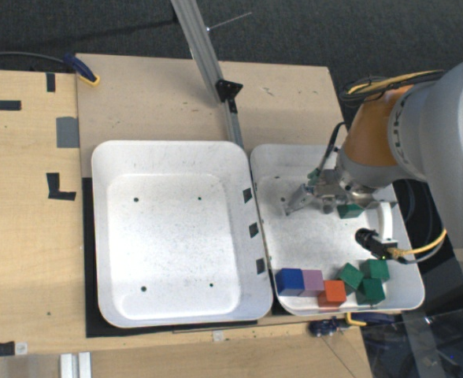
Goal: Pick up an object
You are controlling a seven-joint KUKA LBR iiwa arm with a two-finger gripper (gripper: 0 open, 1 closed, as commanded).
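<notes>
My gripper (304, 203) hangs low over the upper middle of the right bin (294, 164), reaching in from the right under the orange wrist band. A dark green block (350, 209) lies just right of it, partly hidden by the wrist. Along the bin's front edge sit a blue cube (290, 280), a purple block (313, 280) and an orange block (334, 291). Three more green blocks (371, 290) cluster in the front right corner. Nothing shows in the gripper's grasp.
The left bin (105, 172) lies beside the right one, with a shared rim between them. A slanted metal pole (208, 53) runs down to the bins' back edge. Cables and a black connector (371, 241) hang by the right bin's right wall.
</notes>
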